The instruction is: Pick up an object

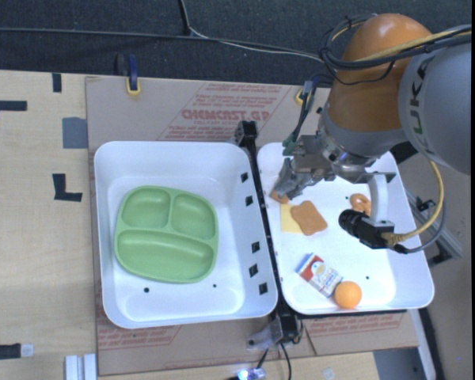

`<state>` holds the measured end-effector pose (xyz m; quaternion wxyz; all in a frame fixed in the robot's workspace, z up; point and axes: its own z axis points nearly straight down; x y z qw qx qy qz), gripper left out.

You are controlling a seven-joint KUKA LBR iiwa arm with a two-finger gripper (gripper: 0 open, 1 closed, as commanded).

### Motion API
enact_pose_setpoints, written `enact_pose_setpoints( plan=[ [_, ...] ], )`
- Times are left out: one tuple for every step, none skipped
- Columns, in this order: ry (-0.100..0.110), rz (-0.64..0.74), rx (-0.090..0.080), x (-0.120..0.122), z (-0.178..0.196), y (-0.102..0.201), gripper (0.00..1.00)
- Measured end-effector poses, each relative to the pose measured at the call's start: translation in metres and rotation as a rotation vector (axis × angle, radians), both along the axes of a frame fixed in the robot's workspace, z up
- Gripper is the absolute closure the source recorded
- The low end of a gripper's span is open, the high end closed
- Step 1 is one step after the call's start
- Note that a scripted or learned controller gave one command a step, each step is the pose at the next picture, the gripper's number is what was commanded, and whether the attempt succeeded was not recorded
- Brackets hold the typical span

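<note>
Green, three-compartment plastic plate (167, 233) lies in the middle of the left white bin (111, 161). In the right white bin (412, 287), the grey two-finger gripper (285, 188) hangs at the far left corner, its tips just beside a tan toast-shaped piece on a yellow slice (303, 218). An orange ball (347, 294) and a small red-and-white packet (319, 274) lie touching near the near edge.

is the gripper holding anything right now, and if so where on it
Cannot be told. The two-finger gripper is low in the right white bin, beside the flat yellow slice and brown toast-shaped piece; no grasp shows.
</note>
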<state>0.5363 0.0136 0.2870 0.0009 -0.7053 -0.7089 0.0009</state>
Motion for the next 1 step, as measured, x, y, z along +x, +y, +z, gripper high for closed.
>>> enact_pose_setpoints(
  plan=[
    [0.002,0.0,0.0,-0.0047,-0.0218,0.0457,1.0]
  ],
)
